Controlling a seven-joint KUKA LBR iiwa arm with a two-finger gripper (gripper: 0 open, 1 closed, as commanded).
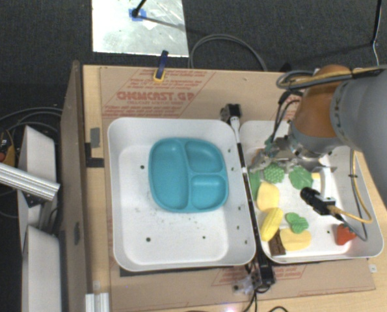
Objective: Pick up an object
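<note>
My gripper [276, 153] is down in the right bin [369, 239], near its back left part, under the grey arm with the orange band. Just in front of it lie a green knobbly piece [273, 173] and a second green piece [302, 176]. Closer to the front are a yellow piece [267, 197], a yellow ribbed piece [271, 223], a small green piece [296, 222] and a pale yellow piece [296, 240]. A red piece [345, 234] lies at the front right. The wrist hides what is directly under the gripper.
The left bin [131, 239] holds a blue divided plate [187, 174]. A small brown block [277, 244] lies by the right bin's front left corner. The ridge where the two bins meet [244, 187] runs just left of the gripper.
</note>
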